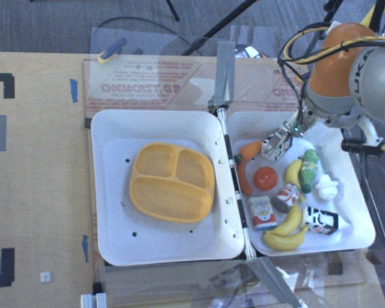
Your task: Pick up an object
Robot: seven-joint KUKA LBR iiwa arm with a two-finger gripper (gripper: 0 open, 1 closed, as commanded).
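In the camera view, the hand (277, 145) is being held low in the right bin (358, 201), just above a carrot (250, 150) and beside a tomato (265, 178); whether it is open cannot be told. A yellow tray (172, 182) is being carried by the left bin (109, 191).

Hidden and cut-off parts

Grey arm with orange band (346, 63) runs off right edge. Hand (277, 144) fingers too blurred to read. Small grey-and-red item (286, 197) too small to identify; yellow banana (286, 231) overlaps it.
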